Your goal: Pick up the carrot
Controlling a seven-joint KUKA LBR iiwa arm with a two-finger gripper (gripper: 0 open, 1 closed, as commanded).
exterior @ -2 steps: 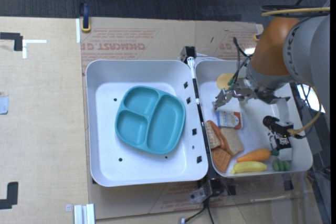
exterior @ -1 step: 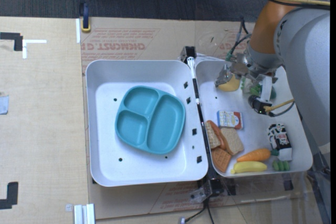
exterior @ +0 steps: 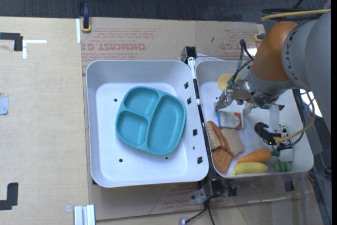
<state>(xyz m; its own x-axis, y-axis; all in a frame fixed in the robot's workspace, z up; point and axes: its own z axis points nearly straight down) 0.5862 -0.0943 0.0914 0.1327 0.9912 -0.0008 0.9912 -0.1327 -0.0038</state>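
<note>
1. jaws [exterior: 230, 104] hang low in the right bin [exterior: 296, 165], over its upper-left part, right above a small white and orange packet [exterior: 230, 120]. can't tell from this angle whether they're open or closed, the wrist hardware blocks the tips. nothing visibly sits between them, so i wouldn't call anything gripped.
2. just beside that packet, toward the front, are a few tan crackers or bread slices [exterior: 224, 140] and a waffle-looking piece [exterior: 222, 159], all stacked against the bin's left wall.
3. carrot [exterior: 255, 156] lies near the front of the same bin, down and to the right of the jaws in the camera view, with the bread pile between the two. its long axis runs roughly left-right with a slight tilt, right end a bit higher.
4. a banana [exterior: 250, 168] lies just below the carrot, nearly parallel and touching or close to it, and something green [exterior: 282, 166] sits at the banana's right end. tight spot.
5. my guess: the arm has to shift toward the front right corner and turn the jaws across the carrot's short width, or it'll snag the banana too.
6. left bin [exterior: 100, 129] just holds a blue divided plate [exterior: 151, 120], well apart from all this. tabletop [exterior: 39, 113] around is bare wood.
</note>
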